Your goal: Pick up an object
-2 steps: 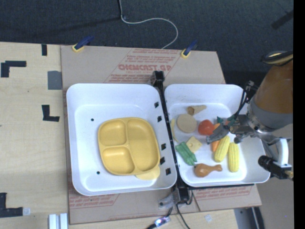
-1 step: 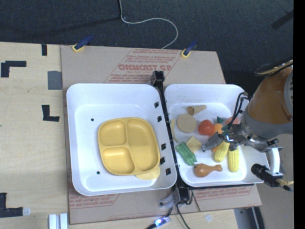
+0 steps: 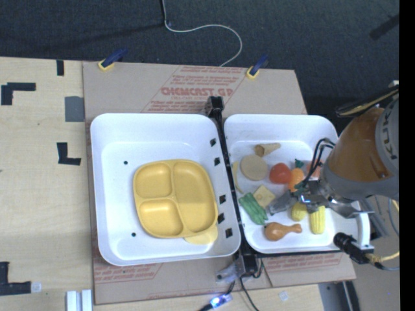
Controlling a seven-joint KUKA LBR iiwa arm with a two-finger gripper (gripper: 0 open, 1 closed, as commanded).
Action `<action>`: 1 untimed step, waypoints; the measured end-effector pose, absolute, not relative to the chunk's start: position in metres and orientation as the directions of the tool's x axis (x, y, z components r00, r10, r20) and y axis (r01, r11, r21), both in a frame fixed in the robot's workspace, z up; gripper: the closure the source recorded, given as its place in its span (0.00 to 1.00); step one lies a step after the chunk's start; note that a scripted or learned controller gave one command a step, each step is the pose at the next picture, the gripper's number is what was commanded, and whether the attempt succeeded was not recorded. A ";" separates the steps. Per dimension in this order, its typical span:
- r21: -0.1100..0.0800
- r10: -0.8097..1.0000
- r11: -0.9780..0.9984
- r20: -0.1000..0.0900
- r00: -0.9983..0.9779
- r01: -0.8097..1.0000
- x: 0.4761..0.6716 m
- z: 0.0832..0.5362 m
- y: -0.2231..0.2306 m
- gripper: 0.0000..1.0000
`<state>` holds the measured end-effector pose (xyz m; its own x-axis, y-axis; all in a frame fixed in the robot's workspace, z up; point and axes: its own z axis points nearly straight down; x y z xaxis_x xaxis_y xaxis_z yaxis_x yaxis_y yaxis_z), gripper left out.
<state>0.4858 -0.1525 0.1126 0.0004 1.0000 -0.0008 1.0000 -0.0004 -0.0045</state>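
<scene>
Toy food is lying crowded in the right bin (image 3: 324,129), and the gripper (image 3: 290,203) is hanging low among it, near the bin's middle and towards its front half. Whether anything is being held cannot be told, since the tip is sitting in the clutter and its outline is blurring into the pieces around it. Just beside the tip, a pale yellow cheese wedge (image 3: 264,195) is resting next to a green pepper-like piece (image 3: 251,208), which is lying slantwise against the bin's left wall. A drumstick (image 3: 281,230) is lying along the front of the bin, and a yellow corn cob (image 3: 317,219) is standing on end just to its right, close under the wrist. Farther back, a red tomato (image 3: 280,173) is sitting beside a round tan biscuit (image 3: 253,168), with an orange piece (image 3: 297,176) touching the tomato's right side and a small beige cone-shaped piece (image 3: 266,149) near the rear wall. The arm (image 3: 363,154), its orange band showing, is reaching over the bin's right edge. In the left bin (image 3: 107,131), well apart from the gripper, a yellow divided plate (image 3: 174,196) is lying flat, partly covering a paler yellow piece (image 3: 202,237) at its front corner.
</scene>
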 end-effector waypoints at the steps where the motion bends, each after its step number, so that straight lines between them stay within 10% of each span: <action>1: -0.002 1.000 0.001 0.000 -0.001 1.000 0.486 0.083 -0.152 0.00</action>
